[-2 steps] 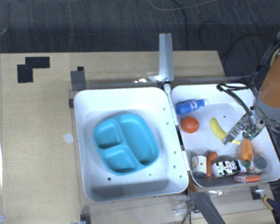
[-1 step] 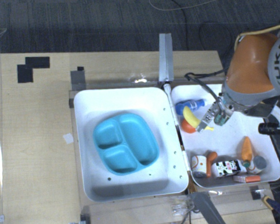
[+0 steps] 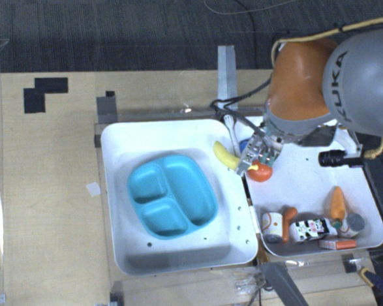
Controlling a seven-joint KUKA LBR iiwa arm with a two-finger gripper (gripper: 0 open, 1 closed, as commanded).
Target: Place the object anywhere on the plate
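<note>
A: From the overhead camera, two shallow white bins are seen side by side on the bench, and a light-blue plastic plate with three compartments is lying tilted in the left bin.

B: The grey arm with its orange band is seen reaching in from the right, and the two-finger gripper is hung right over the seam between the bins.

A: A small yellow banana-shaped toy is found just beside the gripper, on the inner right slope of the left bin. It is well apart from the plate's rim; the plate is not touched by it.

B: And a small round red-orange toy fruit is sitting directly under the gripper tip, just inside the right bin.

A: Can the finger state be called?

B: It cannot be told. The tip is a blur of metal and blue parts, and whether either toy is actually gripped cannot be read.

A: Along the near edge of the right bin, a row of clutter is seen: a white cup-like item, an orange carrot-shaped toy, a black-and-white patterned box and a grey round piece.
</note>
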